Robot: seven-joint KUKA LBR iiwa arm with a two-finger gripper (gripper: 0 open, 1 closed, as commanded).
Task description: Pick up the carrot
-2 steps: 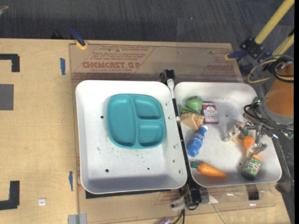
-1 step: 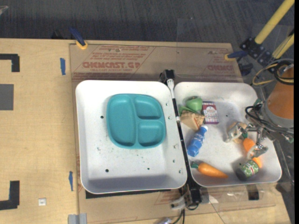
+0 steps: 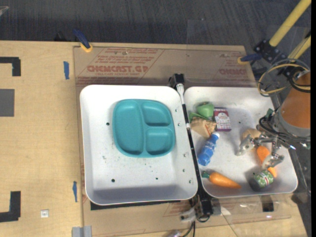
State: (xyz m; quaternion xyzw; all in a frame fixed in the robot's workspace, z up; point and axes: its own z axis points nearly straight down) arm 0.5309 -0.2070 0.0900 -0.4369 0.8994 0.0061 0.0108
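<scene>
The carrot (image 3: 224,180), orange with a green top at its left end, lies flat near the front wall of the right bin (image 3: 237,102). My gripper (image 3: 260,151) hangs low over the right part of that bin, up and to the right of the carrot and apart from it. Its fingers (image 3: 245,144) look spread open. A small orange piece (image 3: 262,153) lies between them, and neither finger visibly presses on it.
In the right bin are a blue bottle (image 3: 208,150), a tan crumpled item (image 3: 203,127), a green object (image 3: 204,109), a small purple-and-white box (image 3: 222,119) and a green can (image 3: 261,179). The left bin (image 3: 94,147) holds a teal divided plate (image 3: 144,127).
</scene>
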